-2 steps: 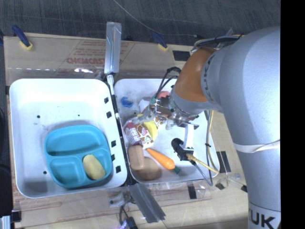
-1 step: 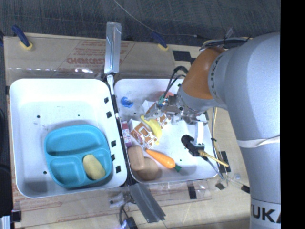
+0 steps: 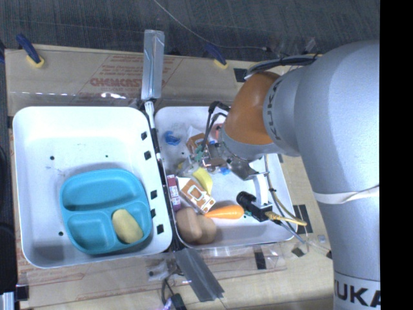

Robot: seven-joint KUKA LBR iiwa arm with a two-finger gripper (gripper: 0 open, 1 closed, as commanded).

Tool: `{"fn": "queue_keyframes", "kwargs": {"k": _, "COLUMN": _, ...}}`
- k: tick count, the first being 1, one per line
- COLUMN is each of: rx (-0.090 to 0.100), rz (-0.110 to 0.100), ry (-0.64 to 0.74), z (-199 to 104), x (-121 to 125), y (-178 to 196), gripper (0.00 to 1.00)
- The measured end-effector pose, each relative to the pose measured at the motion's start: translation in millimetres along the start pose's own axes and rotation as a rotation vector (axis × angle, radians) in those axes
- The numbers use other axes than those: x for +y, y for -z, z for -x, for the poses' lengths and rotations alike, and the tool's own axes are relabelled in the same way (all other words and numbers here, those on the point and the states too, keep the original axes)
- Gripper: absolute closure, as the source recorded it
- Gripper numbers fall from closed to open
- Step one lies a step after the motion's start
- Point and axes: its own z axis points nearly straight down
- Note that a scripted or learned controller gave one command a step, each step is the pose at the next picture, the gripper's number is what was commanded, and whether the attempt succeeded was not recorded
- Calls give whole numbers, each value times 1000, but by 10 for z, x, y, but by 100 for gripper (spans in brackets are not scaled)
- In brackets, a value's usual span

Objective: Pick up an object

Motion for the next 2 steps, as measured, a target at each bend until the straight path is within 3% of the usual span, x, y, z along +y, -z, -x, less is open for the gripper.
{"fn": "queue_keyframes", "kwargs": {"k": 1, "rx": -2, "rz": 0, "ry": 2, "z": 18, "x": 1, "y": 101, "gripper": 100}}
{"fn": "queue_keyframes", "kwargs": {"k": 2, "rx": 1, "rz": 4, "ry": -84, "z": -481, "x": 433, "y": 1023, "gripper": 100}}
